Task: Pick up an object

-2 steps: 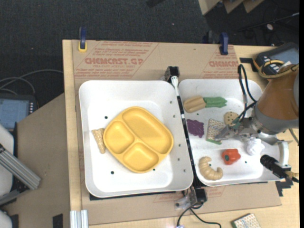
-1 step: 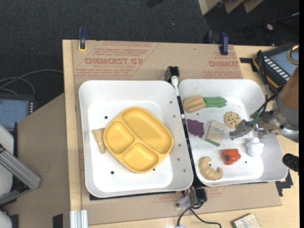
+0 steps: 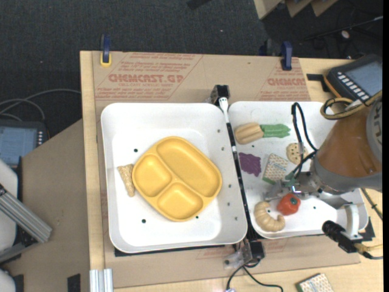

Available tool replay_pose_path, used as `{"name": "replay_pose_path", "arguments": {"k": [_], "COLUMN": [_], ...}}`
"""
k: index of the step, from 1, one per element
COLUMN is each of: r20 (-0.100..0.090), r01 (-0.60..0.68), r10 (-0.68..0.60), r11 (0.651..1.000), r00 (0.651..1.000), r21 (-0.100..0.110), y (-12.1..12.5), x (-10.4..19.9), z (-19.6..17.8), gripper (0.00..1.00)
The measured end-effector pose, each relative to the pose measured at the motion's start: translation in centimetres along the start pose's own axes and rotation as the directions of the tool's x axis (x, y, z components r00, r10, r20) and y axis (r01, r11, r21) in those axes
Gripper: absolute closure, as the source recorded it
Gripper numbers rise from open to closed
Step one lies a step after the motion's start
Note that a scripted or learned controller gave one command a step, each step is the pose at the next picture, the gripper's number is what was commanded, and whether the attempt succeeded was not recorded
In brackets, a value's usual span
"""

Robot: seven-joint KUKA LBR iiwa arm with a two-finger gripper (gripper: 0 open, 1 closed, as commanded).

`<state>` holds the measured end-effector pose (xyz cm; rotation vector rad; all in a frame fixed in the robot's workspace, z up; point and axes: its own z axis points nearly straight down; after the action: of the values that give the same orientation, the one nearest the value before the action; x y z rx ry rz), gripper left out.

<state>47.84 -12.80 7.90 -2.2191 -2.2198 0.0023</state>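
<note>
We reach our gripper (image 3: pixel 290 190) down by the red tomato (image 3: pixel 289 204); nothing is lifted yet, and we cannot tell its state.

the arm (image 3: pixel 349 151) reaches in from the right, wrist bent down, hand (image 3: pixel 290 188) low.

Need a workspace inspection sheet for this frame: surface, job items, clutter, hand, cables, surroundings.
Surface: bench with left bin and right bin side by side.
Job items: left bin holds yellow tray and cracker; right bin holds corn, purple piece, tomato, croissant.
Clutter: nothing seen.
Hand: hand low over right bin, beside tomato; finger state unclear.
Cables: black cable across right bin.
Surroundings: pendant at the right, dark carpet.
</note>
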Motion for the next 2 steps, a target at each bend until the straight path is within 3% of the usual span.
{"name": "replay_pose_path", "arguments": {"k": [1,2], "r20": [0.003,0.003], "r01": [-0.003,-0.002], "r10": [0.003,0.002], "r11": [1.000,1.000], "r00": [1.000,1.000], "r21": [-0.007,-0.006], "y": [0.10,0.08], "x": [-0.15,-0.15], "z": [-1.56,-1.51], "gripper": [1.00,0.00]}}
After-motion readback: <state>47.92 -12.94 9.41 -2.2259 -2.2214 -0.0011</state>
